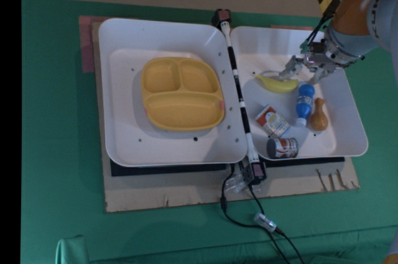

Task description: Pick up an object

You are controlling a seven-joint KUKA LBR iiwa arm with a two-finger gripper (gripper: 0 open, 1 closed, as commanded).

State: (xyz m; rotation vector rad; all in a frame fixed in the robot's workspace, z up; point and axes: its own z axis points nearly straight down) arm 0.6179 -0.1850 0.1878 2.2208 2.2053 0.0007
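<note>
Right bin [348,132] holds five objects. Banana [277,84], yellow, lies on its side in the upper middle of the bin floor, curving left to right. Just right of it, a blue bottle [303,102] with a white cap end pointing down toward the bin's front. Beside the bottle on the right, a brown drumstick-shaped toy [319,116], narrow end up. Left of the bottle's cap, a small red-and-white carton [272,121] lying flat at a slant. Below the carton, a can [283,147] on its side near the front wall, label red and white.

Gripper [305,71] hangs over the upper part of the right bin, fingers spread apart and pointing down, nothing between them. Left finger tip sits just above the banana's right end; right finger is above the bottle's top. Contact with either cannot be judged from this angle. Arm enters from the upper right, orange band visible above the wrist.

Left bin [118,132] holds one item: a yellow divided tray [181,94] with three compartments, two small at the top and one wide below, lying flat near the bin's centre.

A black-and-white striped bar [238,95] runs along the seam between the bins.
</note>
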